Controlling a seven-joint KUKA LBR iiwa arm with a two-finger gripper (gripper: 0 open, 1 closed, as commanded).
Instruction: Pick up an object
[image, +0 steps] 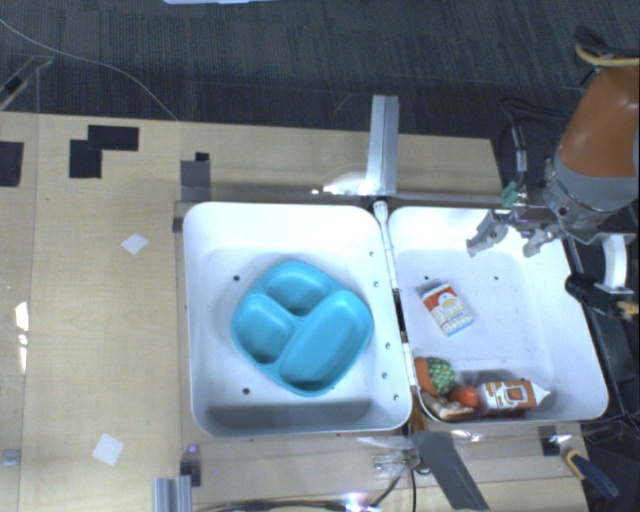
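While the arm hangs over the right bin (585, 330) at about two o'clock in the frame, its gripper (508, 232) is poised above the bin's far wall with the two fingers spread apart and nothing between them. Nearest to it, toward the bin's centre, lies a small carton (446, 308) in orange, white and blue, flat and clear of its neighbours. It is probably light, stiff card that would dent under a hard squeeze, so a pinch across its narrow sides looks best. At six o'clock in that bin, a longer juice carton (510, 396) and what looks like toy vegetables (440, 381) crowd the near wall, leaving little finger room; the resolution makes their identity uncertain. Open floor surrounds the small carton on all sides. In the left bin (210, 300) sits a blue divided plate (301, 326), smooth and awkward to pinch.
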